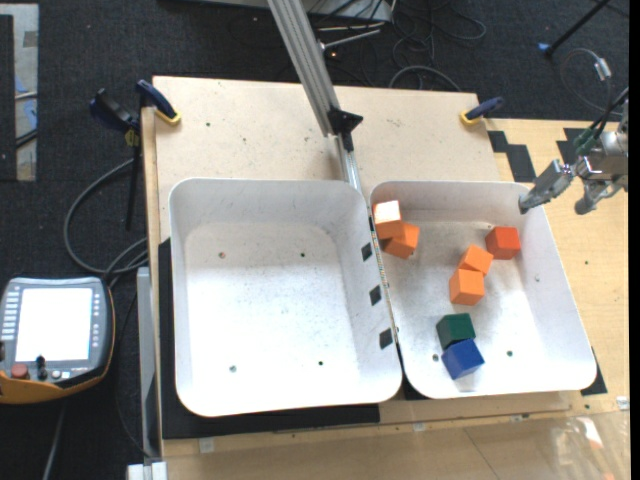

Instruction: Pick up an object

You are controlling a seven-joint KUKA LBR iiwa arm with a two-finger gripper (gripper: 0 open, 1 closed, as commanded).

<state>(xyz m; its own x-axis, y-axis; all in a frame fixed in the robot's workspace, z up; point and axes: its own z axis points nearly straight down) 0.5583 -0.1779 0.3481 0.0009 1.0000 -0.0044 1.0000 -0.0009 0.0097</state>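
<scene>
A small orange cube (503,241) sits upper right in the right white bin (560,298), near other orange, white, green and blue blocks. The tool (560,194), fingers apart and empty, hovers over the bin's upper-right rim.

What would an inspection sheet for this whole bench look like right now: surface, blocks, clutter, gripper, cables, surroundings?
Surface: pale wooden bench bearing a left bin and a right bin, side by side, rims touching.
Job's things: all in the right bin: white block against an orange block; single orange block; two orange blocks touching; green block touching a blue block.
Clutter: blue-and-yellow clamps at the bench's far corners.
Grippers: gripper beside the right bin's far right corner, fingers spread, holding nothing.
Cables: grey cable left of the bench; black cables on the floor beyond.
Surroundings: dark carpet, control pendant at left, metal rail.
</scene>
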